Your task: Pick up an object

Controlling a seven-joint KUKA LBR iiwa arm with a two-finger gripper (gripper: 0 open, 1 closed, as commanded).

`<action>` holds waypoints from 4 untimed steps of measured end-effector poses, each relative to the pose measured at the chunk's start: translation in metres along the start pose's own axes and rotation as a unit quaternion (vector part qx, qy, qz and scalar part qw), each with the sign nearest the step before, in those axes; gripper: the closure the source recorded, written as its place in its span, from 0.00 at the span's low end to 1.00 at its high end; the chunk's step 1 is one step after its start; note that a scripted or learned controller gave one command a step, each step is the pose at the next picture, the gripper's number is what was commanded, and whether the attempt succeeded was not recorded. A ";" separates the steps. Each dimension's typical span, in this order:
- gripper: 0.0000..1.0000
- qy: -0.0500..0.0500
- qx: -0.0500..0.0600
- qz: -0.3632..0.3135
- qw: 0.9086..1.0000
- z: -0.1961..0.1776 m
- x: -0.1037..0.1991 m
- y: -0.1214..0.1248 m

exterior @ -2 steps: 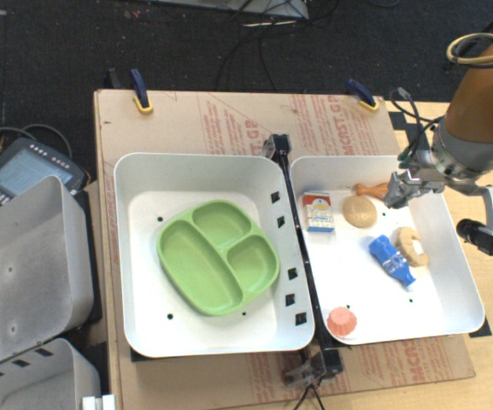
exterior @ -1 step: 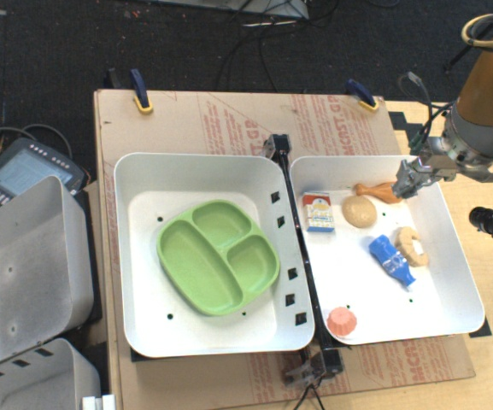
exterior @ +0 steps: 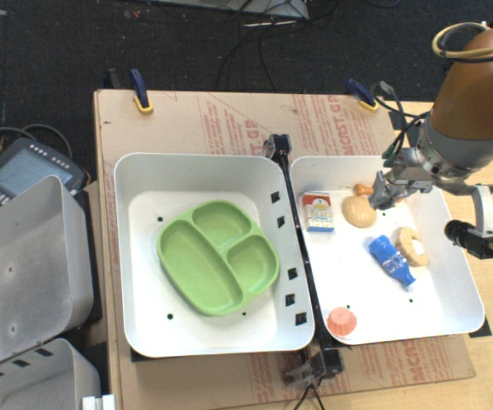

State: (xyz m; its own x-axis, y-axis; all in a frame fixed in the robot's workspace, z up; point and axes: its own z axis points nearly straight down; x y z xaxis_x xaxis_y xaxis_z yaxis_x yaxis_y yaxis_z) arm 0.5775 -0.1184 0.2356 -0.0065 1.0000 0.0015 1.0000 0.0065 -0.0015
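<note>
The right bin (exterior: 451,314) holds a small red-and-white box (exterior: 318,211), a tan round bun-like piece (exterior: 360,213), a blue bottle-like object (exterior: 391,260), a pale ring-shaped piece (exterior: 413,247) and a pink cup-like item (exterior: 342,319). A small orange piece (exterior: 361,190) lies just behind the tan one. My gripper (exterior: 384,193) hangs over the upper part of the right bin, just right of the tan piece and the orange piece. I see nothing clearly held between its fingers.
The left bin (exterior: 135,254) contains a green divided plate (exterior: 219,257). A black divider with clamps (exterior: 296,246) runs between the bins. Grey equipment (exterior: 24,254) sits left of the bench. Blue-and-yellow clamps (exterior: 141,92) hold the cardboard at the back.
</note>
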 end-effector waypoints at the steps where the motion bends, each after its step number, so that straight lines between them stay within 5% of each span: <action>1: 1.00 0.000 0.000 -0.001 1.000 0.002 0.063 -0.014; 4: 1.00 0.000 0.000 0.000 1.000 0.004 0.202 -0.059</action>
